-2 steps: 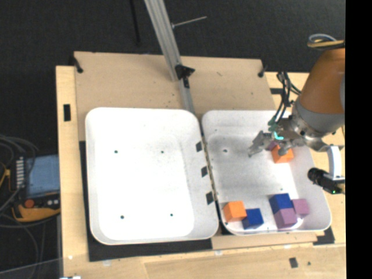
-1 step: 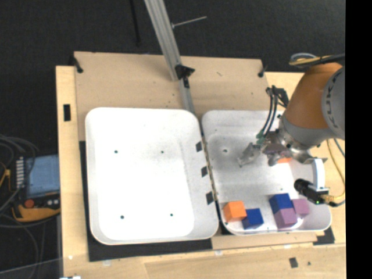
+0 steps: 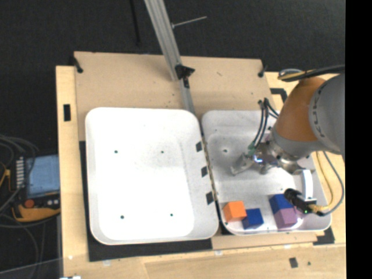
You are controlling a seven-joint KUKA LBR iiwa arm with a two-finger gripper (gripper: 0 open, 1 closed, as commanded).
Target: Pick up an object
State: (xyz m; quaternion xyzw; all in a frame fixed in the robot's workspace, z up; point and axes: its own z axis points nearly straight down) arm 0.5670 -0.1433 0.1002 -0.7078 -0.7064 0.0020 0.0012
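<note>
orange block [image 3: 235, 210], blue block [image 3: 253, 218], purple block [image 3: 285, 217], second blue block [image 3: 279, 203] along near edge of right bin [image 3: 221, 133] | pincer [image 3: 244, 166] above bin middle, apart from blocks; opening cannot be told | left bin [image 3: 110, 124] beside on bench [image 3: 128, 74]

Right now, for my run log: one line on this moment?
arm: over right bin | gripper: above bin floor, nothing seen held | blocks: orange block, blue, purple at near edge
</note>
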